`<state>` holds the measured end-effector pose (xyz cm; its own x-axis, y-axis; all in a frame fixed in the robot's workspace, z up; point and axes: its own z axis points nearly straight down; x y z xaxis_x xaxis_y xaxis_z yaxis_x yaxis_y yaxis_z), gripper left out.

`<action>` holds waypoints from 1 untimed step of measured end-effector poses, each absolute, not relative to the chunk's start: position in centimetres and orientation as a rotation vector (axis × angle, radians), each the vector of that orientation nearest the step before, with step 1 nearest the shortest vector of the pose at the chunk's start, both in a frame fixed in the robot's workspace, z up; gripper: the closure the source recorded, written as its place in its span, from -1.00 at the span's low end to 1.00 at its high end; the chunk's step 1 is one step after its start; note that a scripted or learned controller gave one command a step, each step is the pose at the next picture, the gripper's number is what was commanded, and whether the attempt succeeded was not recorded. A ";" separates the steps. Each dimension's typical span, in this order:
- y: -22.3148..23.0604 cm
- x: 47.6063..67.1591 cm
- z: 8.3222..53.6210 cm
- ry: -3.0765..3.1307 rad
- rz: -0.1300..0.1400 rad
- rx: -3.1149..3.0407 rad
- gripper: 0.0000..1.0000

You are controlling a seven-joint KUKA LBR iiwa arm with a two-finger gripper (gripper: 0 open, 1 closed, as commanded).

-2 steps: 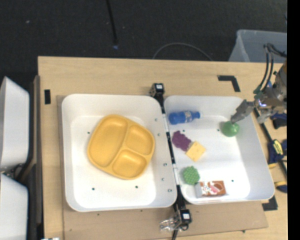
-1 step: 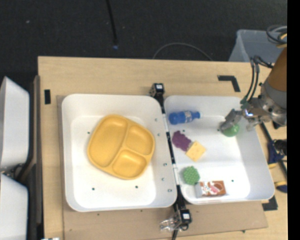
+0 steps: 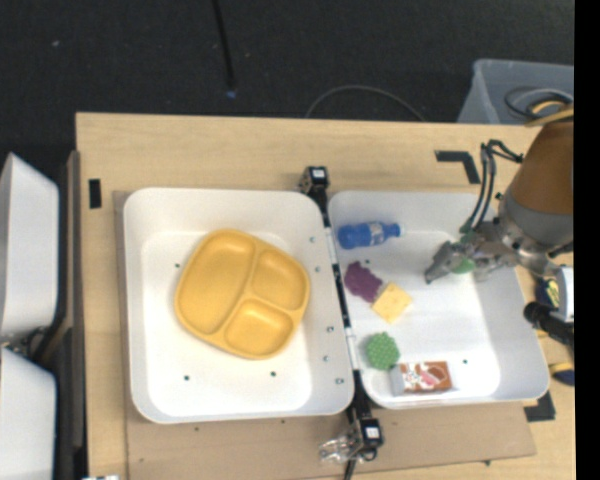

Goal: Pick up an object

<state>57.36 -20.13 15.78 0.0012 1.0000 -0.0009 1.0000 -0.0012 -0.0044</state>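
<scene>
My gripper is low over the right bin, in its upper right part. Its fingers are spread apart, and a small green object shows between them, partly hidden by the wrist. Whether they touch it I cannot tell. Other objects lie to the left in the same bin: a blue bottle, a purple piece, a yellow block, a green knobbly ball and a red-and-white packet.
The left bin holds a yellow divided plate. A raised divider with a black clip separates the bins. Cables hang by the arm, and a grey tub stands at the back right.
</scene>
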 end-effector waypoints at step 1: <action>-20.2 57.4 10.6 -2.220 0.003 -2.224 -1.00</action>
<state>57.36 -20.24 10.60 0.0020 1.0000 -0.0018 1.0000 -0.0020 -0.0010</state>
